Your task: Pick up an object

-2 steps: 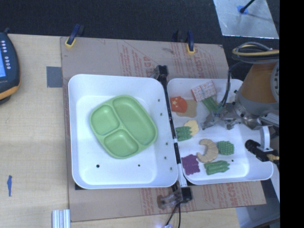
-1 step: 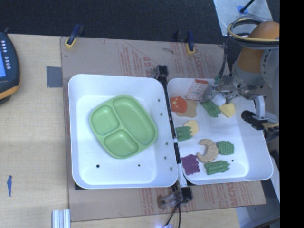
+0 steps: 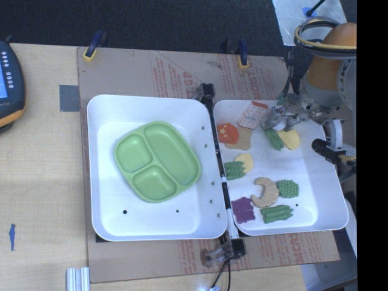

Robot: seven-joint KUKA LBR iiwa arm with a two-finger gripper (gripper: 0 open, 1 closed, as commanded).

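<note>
The right white bin [image 3: 327,193] holds several toy foods. At its far end a long green piece [image 3: 274,140] lies beside a yellow piece [image 3: 291,140]. My gripper [image 3: 280,120] hangs low right above them, close to the green piece's upper end; whether it touches is unclear. Left of them are a red-and-white packet [image 3: 250,115] and a red piece on a tan slice [image 3: 229,133]. Nearer the front lie a green-and-yellow corn [image 3: 238,165], a tan crescent [image 3: 265,192], a green round piece [image 3: 288,188], a purple piece [image 3: 242,209] and a dark green piece [image 3: 276,213].
The left white bin [image 3: 103,217] holds a light green divided plate [image 3: 157,160]. A raised rim with black clips [image 3: 217,162] separates the bins. The grey arm with its orange band [image 3: 330,53] stands over the right bin's far right corner. A handheld pendant [image 3: 9,83] lies far left.
</note>
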